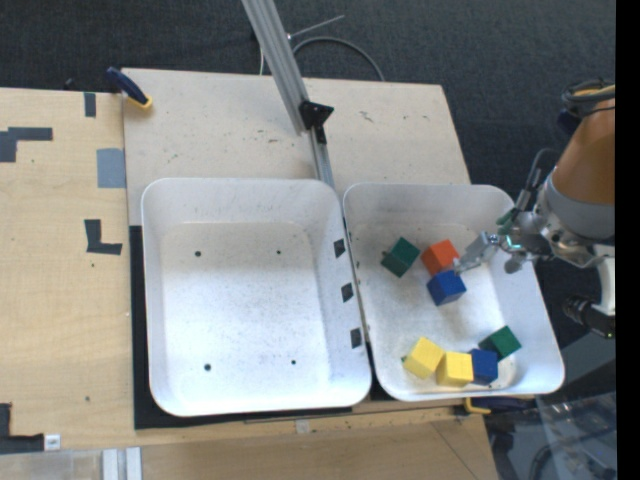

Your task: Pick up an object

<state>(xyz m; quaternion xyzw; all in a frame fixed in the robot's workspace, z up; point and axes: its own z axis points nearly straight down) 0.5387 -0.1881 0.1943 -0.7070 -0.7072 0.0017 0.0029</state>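
Blocks are what we are after, and any one of them will do. We see our pincer (478,251) low over the right bin (420,200), with its tip just beside the orange block (438,257). The blue block (446,287) sits a little below and to the left of the pincer, touching the orange one or very near it. A green block (400,256) lies farther left of the pincer, past the orange one. Well below the pincer, by the near wall of the bin, we see two yellow blocks (438,361), another blue block (484,365) and another green block (501,342) close together. We think we are at the reaching step, and nothing is picked up yet, since no block sits between the pincer's tips. Next we would need to get the orange block between the tips, squeeze, and lift straight up without bumping the blue one. We cannot tell if the pincer is open or closed, because its tip is small and blurry. Our grey arm (590,183) is cut off at the side. The left bin (160,203) is far from the pincer.
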